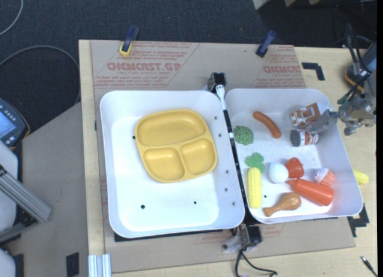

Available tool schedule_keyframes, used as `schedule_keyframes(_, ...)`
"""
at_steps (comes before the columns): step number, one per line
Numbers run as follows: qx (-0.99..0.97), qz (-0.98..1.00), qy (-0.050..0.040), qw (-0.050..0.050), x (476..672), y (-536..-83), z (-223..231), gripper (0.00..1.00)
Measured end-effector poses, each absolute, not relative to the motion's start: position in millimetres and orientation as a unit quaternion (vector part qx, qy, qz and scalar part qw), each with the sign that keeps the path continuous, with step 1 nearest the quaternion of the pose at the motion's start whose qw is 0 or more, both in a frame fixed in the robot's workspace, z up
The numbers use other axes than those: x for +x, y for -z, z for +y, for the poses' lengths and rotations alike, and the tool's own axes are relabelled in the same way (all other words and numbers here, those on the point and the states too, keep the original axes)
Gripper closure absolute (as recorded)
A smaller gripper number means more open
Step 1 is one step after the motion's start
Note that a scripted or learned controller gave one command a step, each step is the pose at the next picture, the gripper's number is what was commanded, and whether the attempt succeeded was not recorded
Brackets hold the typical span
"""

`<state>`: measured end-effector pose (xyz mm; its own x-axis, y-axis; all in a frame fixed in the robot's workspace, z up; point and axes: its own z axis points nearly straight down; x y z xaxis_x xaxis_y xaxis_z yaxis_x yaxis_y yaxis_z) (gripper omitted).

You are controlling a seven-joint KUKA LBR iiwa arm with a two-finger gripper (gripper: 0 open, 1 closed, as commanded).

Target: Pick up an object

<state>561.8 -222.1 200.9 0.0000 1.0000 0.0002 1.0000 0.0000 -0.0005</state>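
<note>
**Desk:** Where is the can?

**Photographer:** The can (pixel 304 120), brown, white and red with a dark end, lies at the far right of the right bin (pixel 346 150), near that bin's back corner. The gripper (pixel 325 121) is at its right side, right against it or just short of touching.

**Desk:** And the arm?

**Photographer:** The arm (pixel 358 109) reaches in low over the right rim, wrist pointed left toward the can. How wide the claw stands cannot be told from above, nor whether it grips anything.

**Desk:** What else is in that bin?

**Photographer:** A sausage (pixel 266 124) lies left of the can and a broccoli (pixel 243 134) by the left wall. Nearer the front are a smaller green vegetable (pixel 255 161) above a corn cob (pixel 254 187), an egg (pixel 277 172) touching a red pepper (pixel 294 167), a carrot (pixel 311 191) and a drumstick (pixel 282 204).

**Desk:** The other bin?

**Photographer:** The left bin (pixel 119 198) holds a yellow tray (pixel 175 145) with three compartments, set toward the back.
</note>
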Motion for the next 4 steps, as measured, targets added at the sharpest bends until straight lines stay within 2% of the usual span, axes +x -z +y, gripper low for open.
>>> schedule_keyframes(1,-0.707,-0.707,0.0006,-0.003,508.1,-110,-206,0.0)
schedule_keyframes(2,-0.705,-0.709,0.0017,-0.002,572.5,-84,-170,0.0)
schedule_keyframes(3,-0.704,-0.71,0.003,-0.001,657.0,-96,-97,0.0)
schedule_keyframes(4,-0.706,-0.708,0.001,-0.003,654.9,-108,-104,1.0)
